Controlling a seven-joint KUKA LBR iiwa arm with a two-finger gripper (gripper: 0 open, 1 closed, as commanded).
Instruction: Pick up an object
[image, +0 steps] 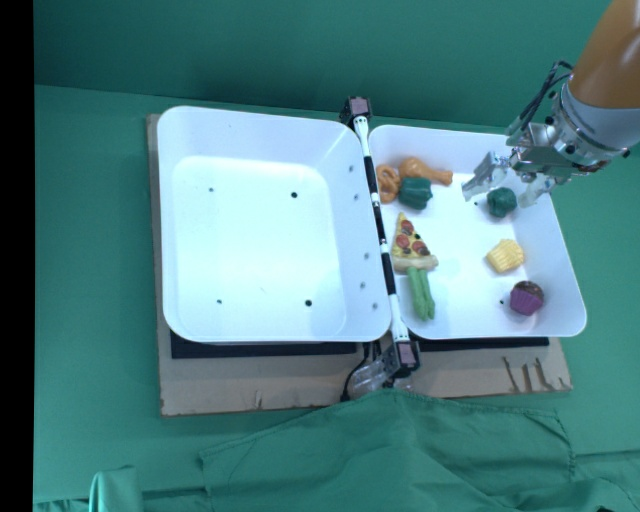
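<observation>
Camera view: we see the tool (513, 183) hovering with fingers spread above a dark green toy (501, 202) near the far right corner of the right bin (560, 320). We judge the approach underway; next comes descent and closing.

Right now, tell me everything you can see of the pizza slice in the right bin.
The pizza slice is a small toy wedge, plastic by its look, with a yellow cheese face dotted with red rounds and a tan crust edge. It lies flat on the floor of the right bin, close to the bin's left wall, its point toward the far side and its crust toward the near side. The green bean pod lies just past its crust edge, seemingly touching it. The pincer is well away from it.
</observation>
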